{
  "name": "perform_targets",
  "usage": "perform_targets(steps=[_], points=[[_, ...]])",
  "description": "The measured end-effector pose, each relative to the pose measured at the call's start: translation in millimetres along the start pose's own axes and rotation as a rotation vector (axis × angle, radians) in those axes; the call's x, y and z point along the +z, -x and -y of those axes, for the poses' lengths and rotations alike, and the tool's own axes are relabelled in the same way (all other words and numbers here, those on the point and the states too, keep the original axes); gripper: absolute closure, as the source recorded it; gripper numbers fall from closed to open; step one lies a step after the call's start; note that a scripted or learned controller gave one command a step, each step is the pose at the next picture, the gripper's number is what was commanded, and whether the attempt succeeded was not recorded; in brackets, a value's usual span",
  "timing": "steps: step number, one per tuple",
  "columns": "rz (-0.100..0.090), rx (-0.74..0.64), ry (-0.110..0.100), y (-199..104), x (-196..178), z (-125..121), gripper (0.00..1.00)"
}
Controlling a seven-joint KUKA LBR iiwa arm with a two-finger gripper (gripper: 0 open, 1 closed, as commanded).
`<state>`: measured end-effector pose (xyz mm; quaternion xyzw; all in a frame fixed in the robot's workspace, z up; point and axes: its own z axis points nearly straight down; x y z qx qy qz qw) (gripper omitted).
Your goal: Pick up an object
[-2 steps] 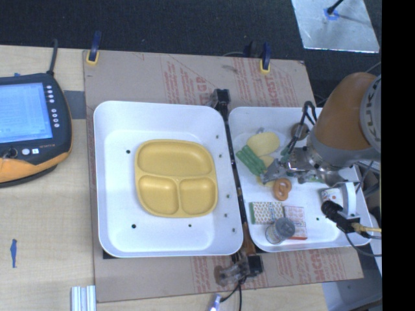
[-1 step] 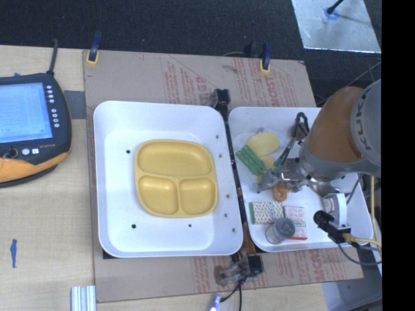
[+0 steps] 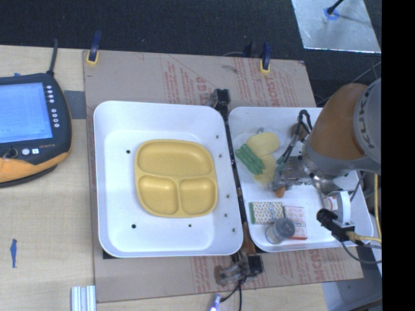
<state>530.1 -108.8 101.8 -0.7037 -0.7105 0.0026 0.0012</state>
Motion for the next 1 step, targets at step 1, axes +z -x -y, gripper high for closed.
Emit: perform_targets(steps=[1], points=[[-0.003, 0.005, 0.004, -59.7, -90.9, -14.1, 1.00]])
